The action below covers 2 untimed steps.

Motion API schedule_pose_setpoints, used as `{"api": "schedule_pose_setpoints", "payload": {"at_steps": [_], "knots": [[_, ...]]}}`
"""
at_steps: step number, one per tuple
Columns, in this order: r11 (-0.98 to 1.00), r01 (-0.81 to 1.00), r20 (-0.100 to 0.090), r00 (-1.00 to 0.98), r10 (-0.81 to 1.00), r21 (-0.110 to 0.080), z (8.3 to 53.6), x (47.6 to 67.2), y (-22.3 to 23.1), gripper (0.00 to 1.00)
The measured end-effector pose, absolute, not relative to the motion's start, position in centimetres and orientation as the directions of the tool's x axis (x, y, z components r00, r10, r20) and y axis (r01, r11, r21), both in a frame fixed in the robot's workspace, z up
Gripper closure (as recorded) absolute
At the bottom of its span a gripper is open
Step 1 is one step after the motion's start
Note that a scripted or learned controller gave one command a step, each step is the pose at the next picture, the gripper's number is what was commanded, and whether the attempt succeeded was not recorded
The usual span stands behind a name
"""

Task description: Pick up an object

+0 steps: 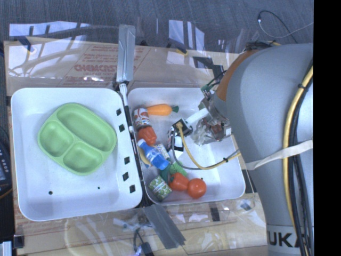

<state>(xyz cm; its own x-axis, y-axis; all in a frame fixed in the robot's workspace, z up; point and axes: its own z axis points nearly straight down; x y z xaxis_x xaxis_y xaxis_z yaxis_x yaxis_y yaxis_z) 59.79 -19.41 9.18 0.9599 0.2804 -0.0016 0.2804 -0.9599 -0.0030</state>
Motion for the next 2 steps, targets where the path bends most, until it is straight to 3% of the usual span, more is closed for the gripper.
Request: {"api": "schedule_pose_setpoints", "payload": {"at_steps": [1, 2], "knots": [[-0.956, 0.293, 0.002, 0.956, 0.293, 0.000, 35.70, 64.08, -20.96, 1.00], [-0.956, 0.294, -0.002, 0.956, 0.294, -0.003, 35.45, 64.07, -20.85, 0.00]]}}
